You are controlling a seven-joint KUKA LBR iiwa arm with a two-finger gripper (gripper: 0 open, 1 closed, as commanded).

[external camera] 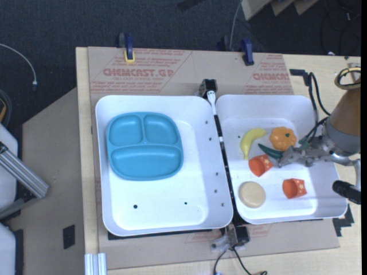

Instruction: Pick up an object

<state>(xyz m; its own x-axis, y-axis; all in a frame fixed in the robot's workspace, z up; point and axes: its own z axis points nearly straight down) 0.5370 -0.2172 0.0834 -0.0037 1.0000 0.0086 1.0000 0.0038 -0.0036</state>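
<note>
A single camera sits fixed above the worktop [172,67], looking down at a slant from the near side, so the far edge with its two blue clamps [128,43] lies toward the top. It stands far enough back to take in both white bins [155,110], the dark floor beyond, and a strip of worktop all round. The arm [344,125] comes in at the right edge.

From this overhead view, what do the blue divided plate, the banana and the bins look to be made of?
The blue plate looks like moulded matte plastic: uniform colour, soft rounded compartment ridges. The banana is probably a plastic toy, judging by its flat, even yellow and smooth surface, though that is hard to confirm at this size. Both the left bin and right bin look like thin glossy white plastic with rounded corners.
</note>
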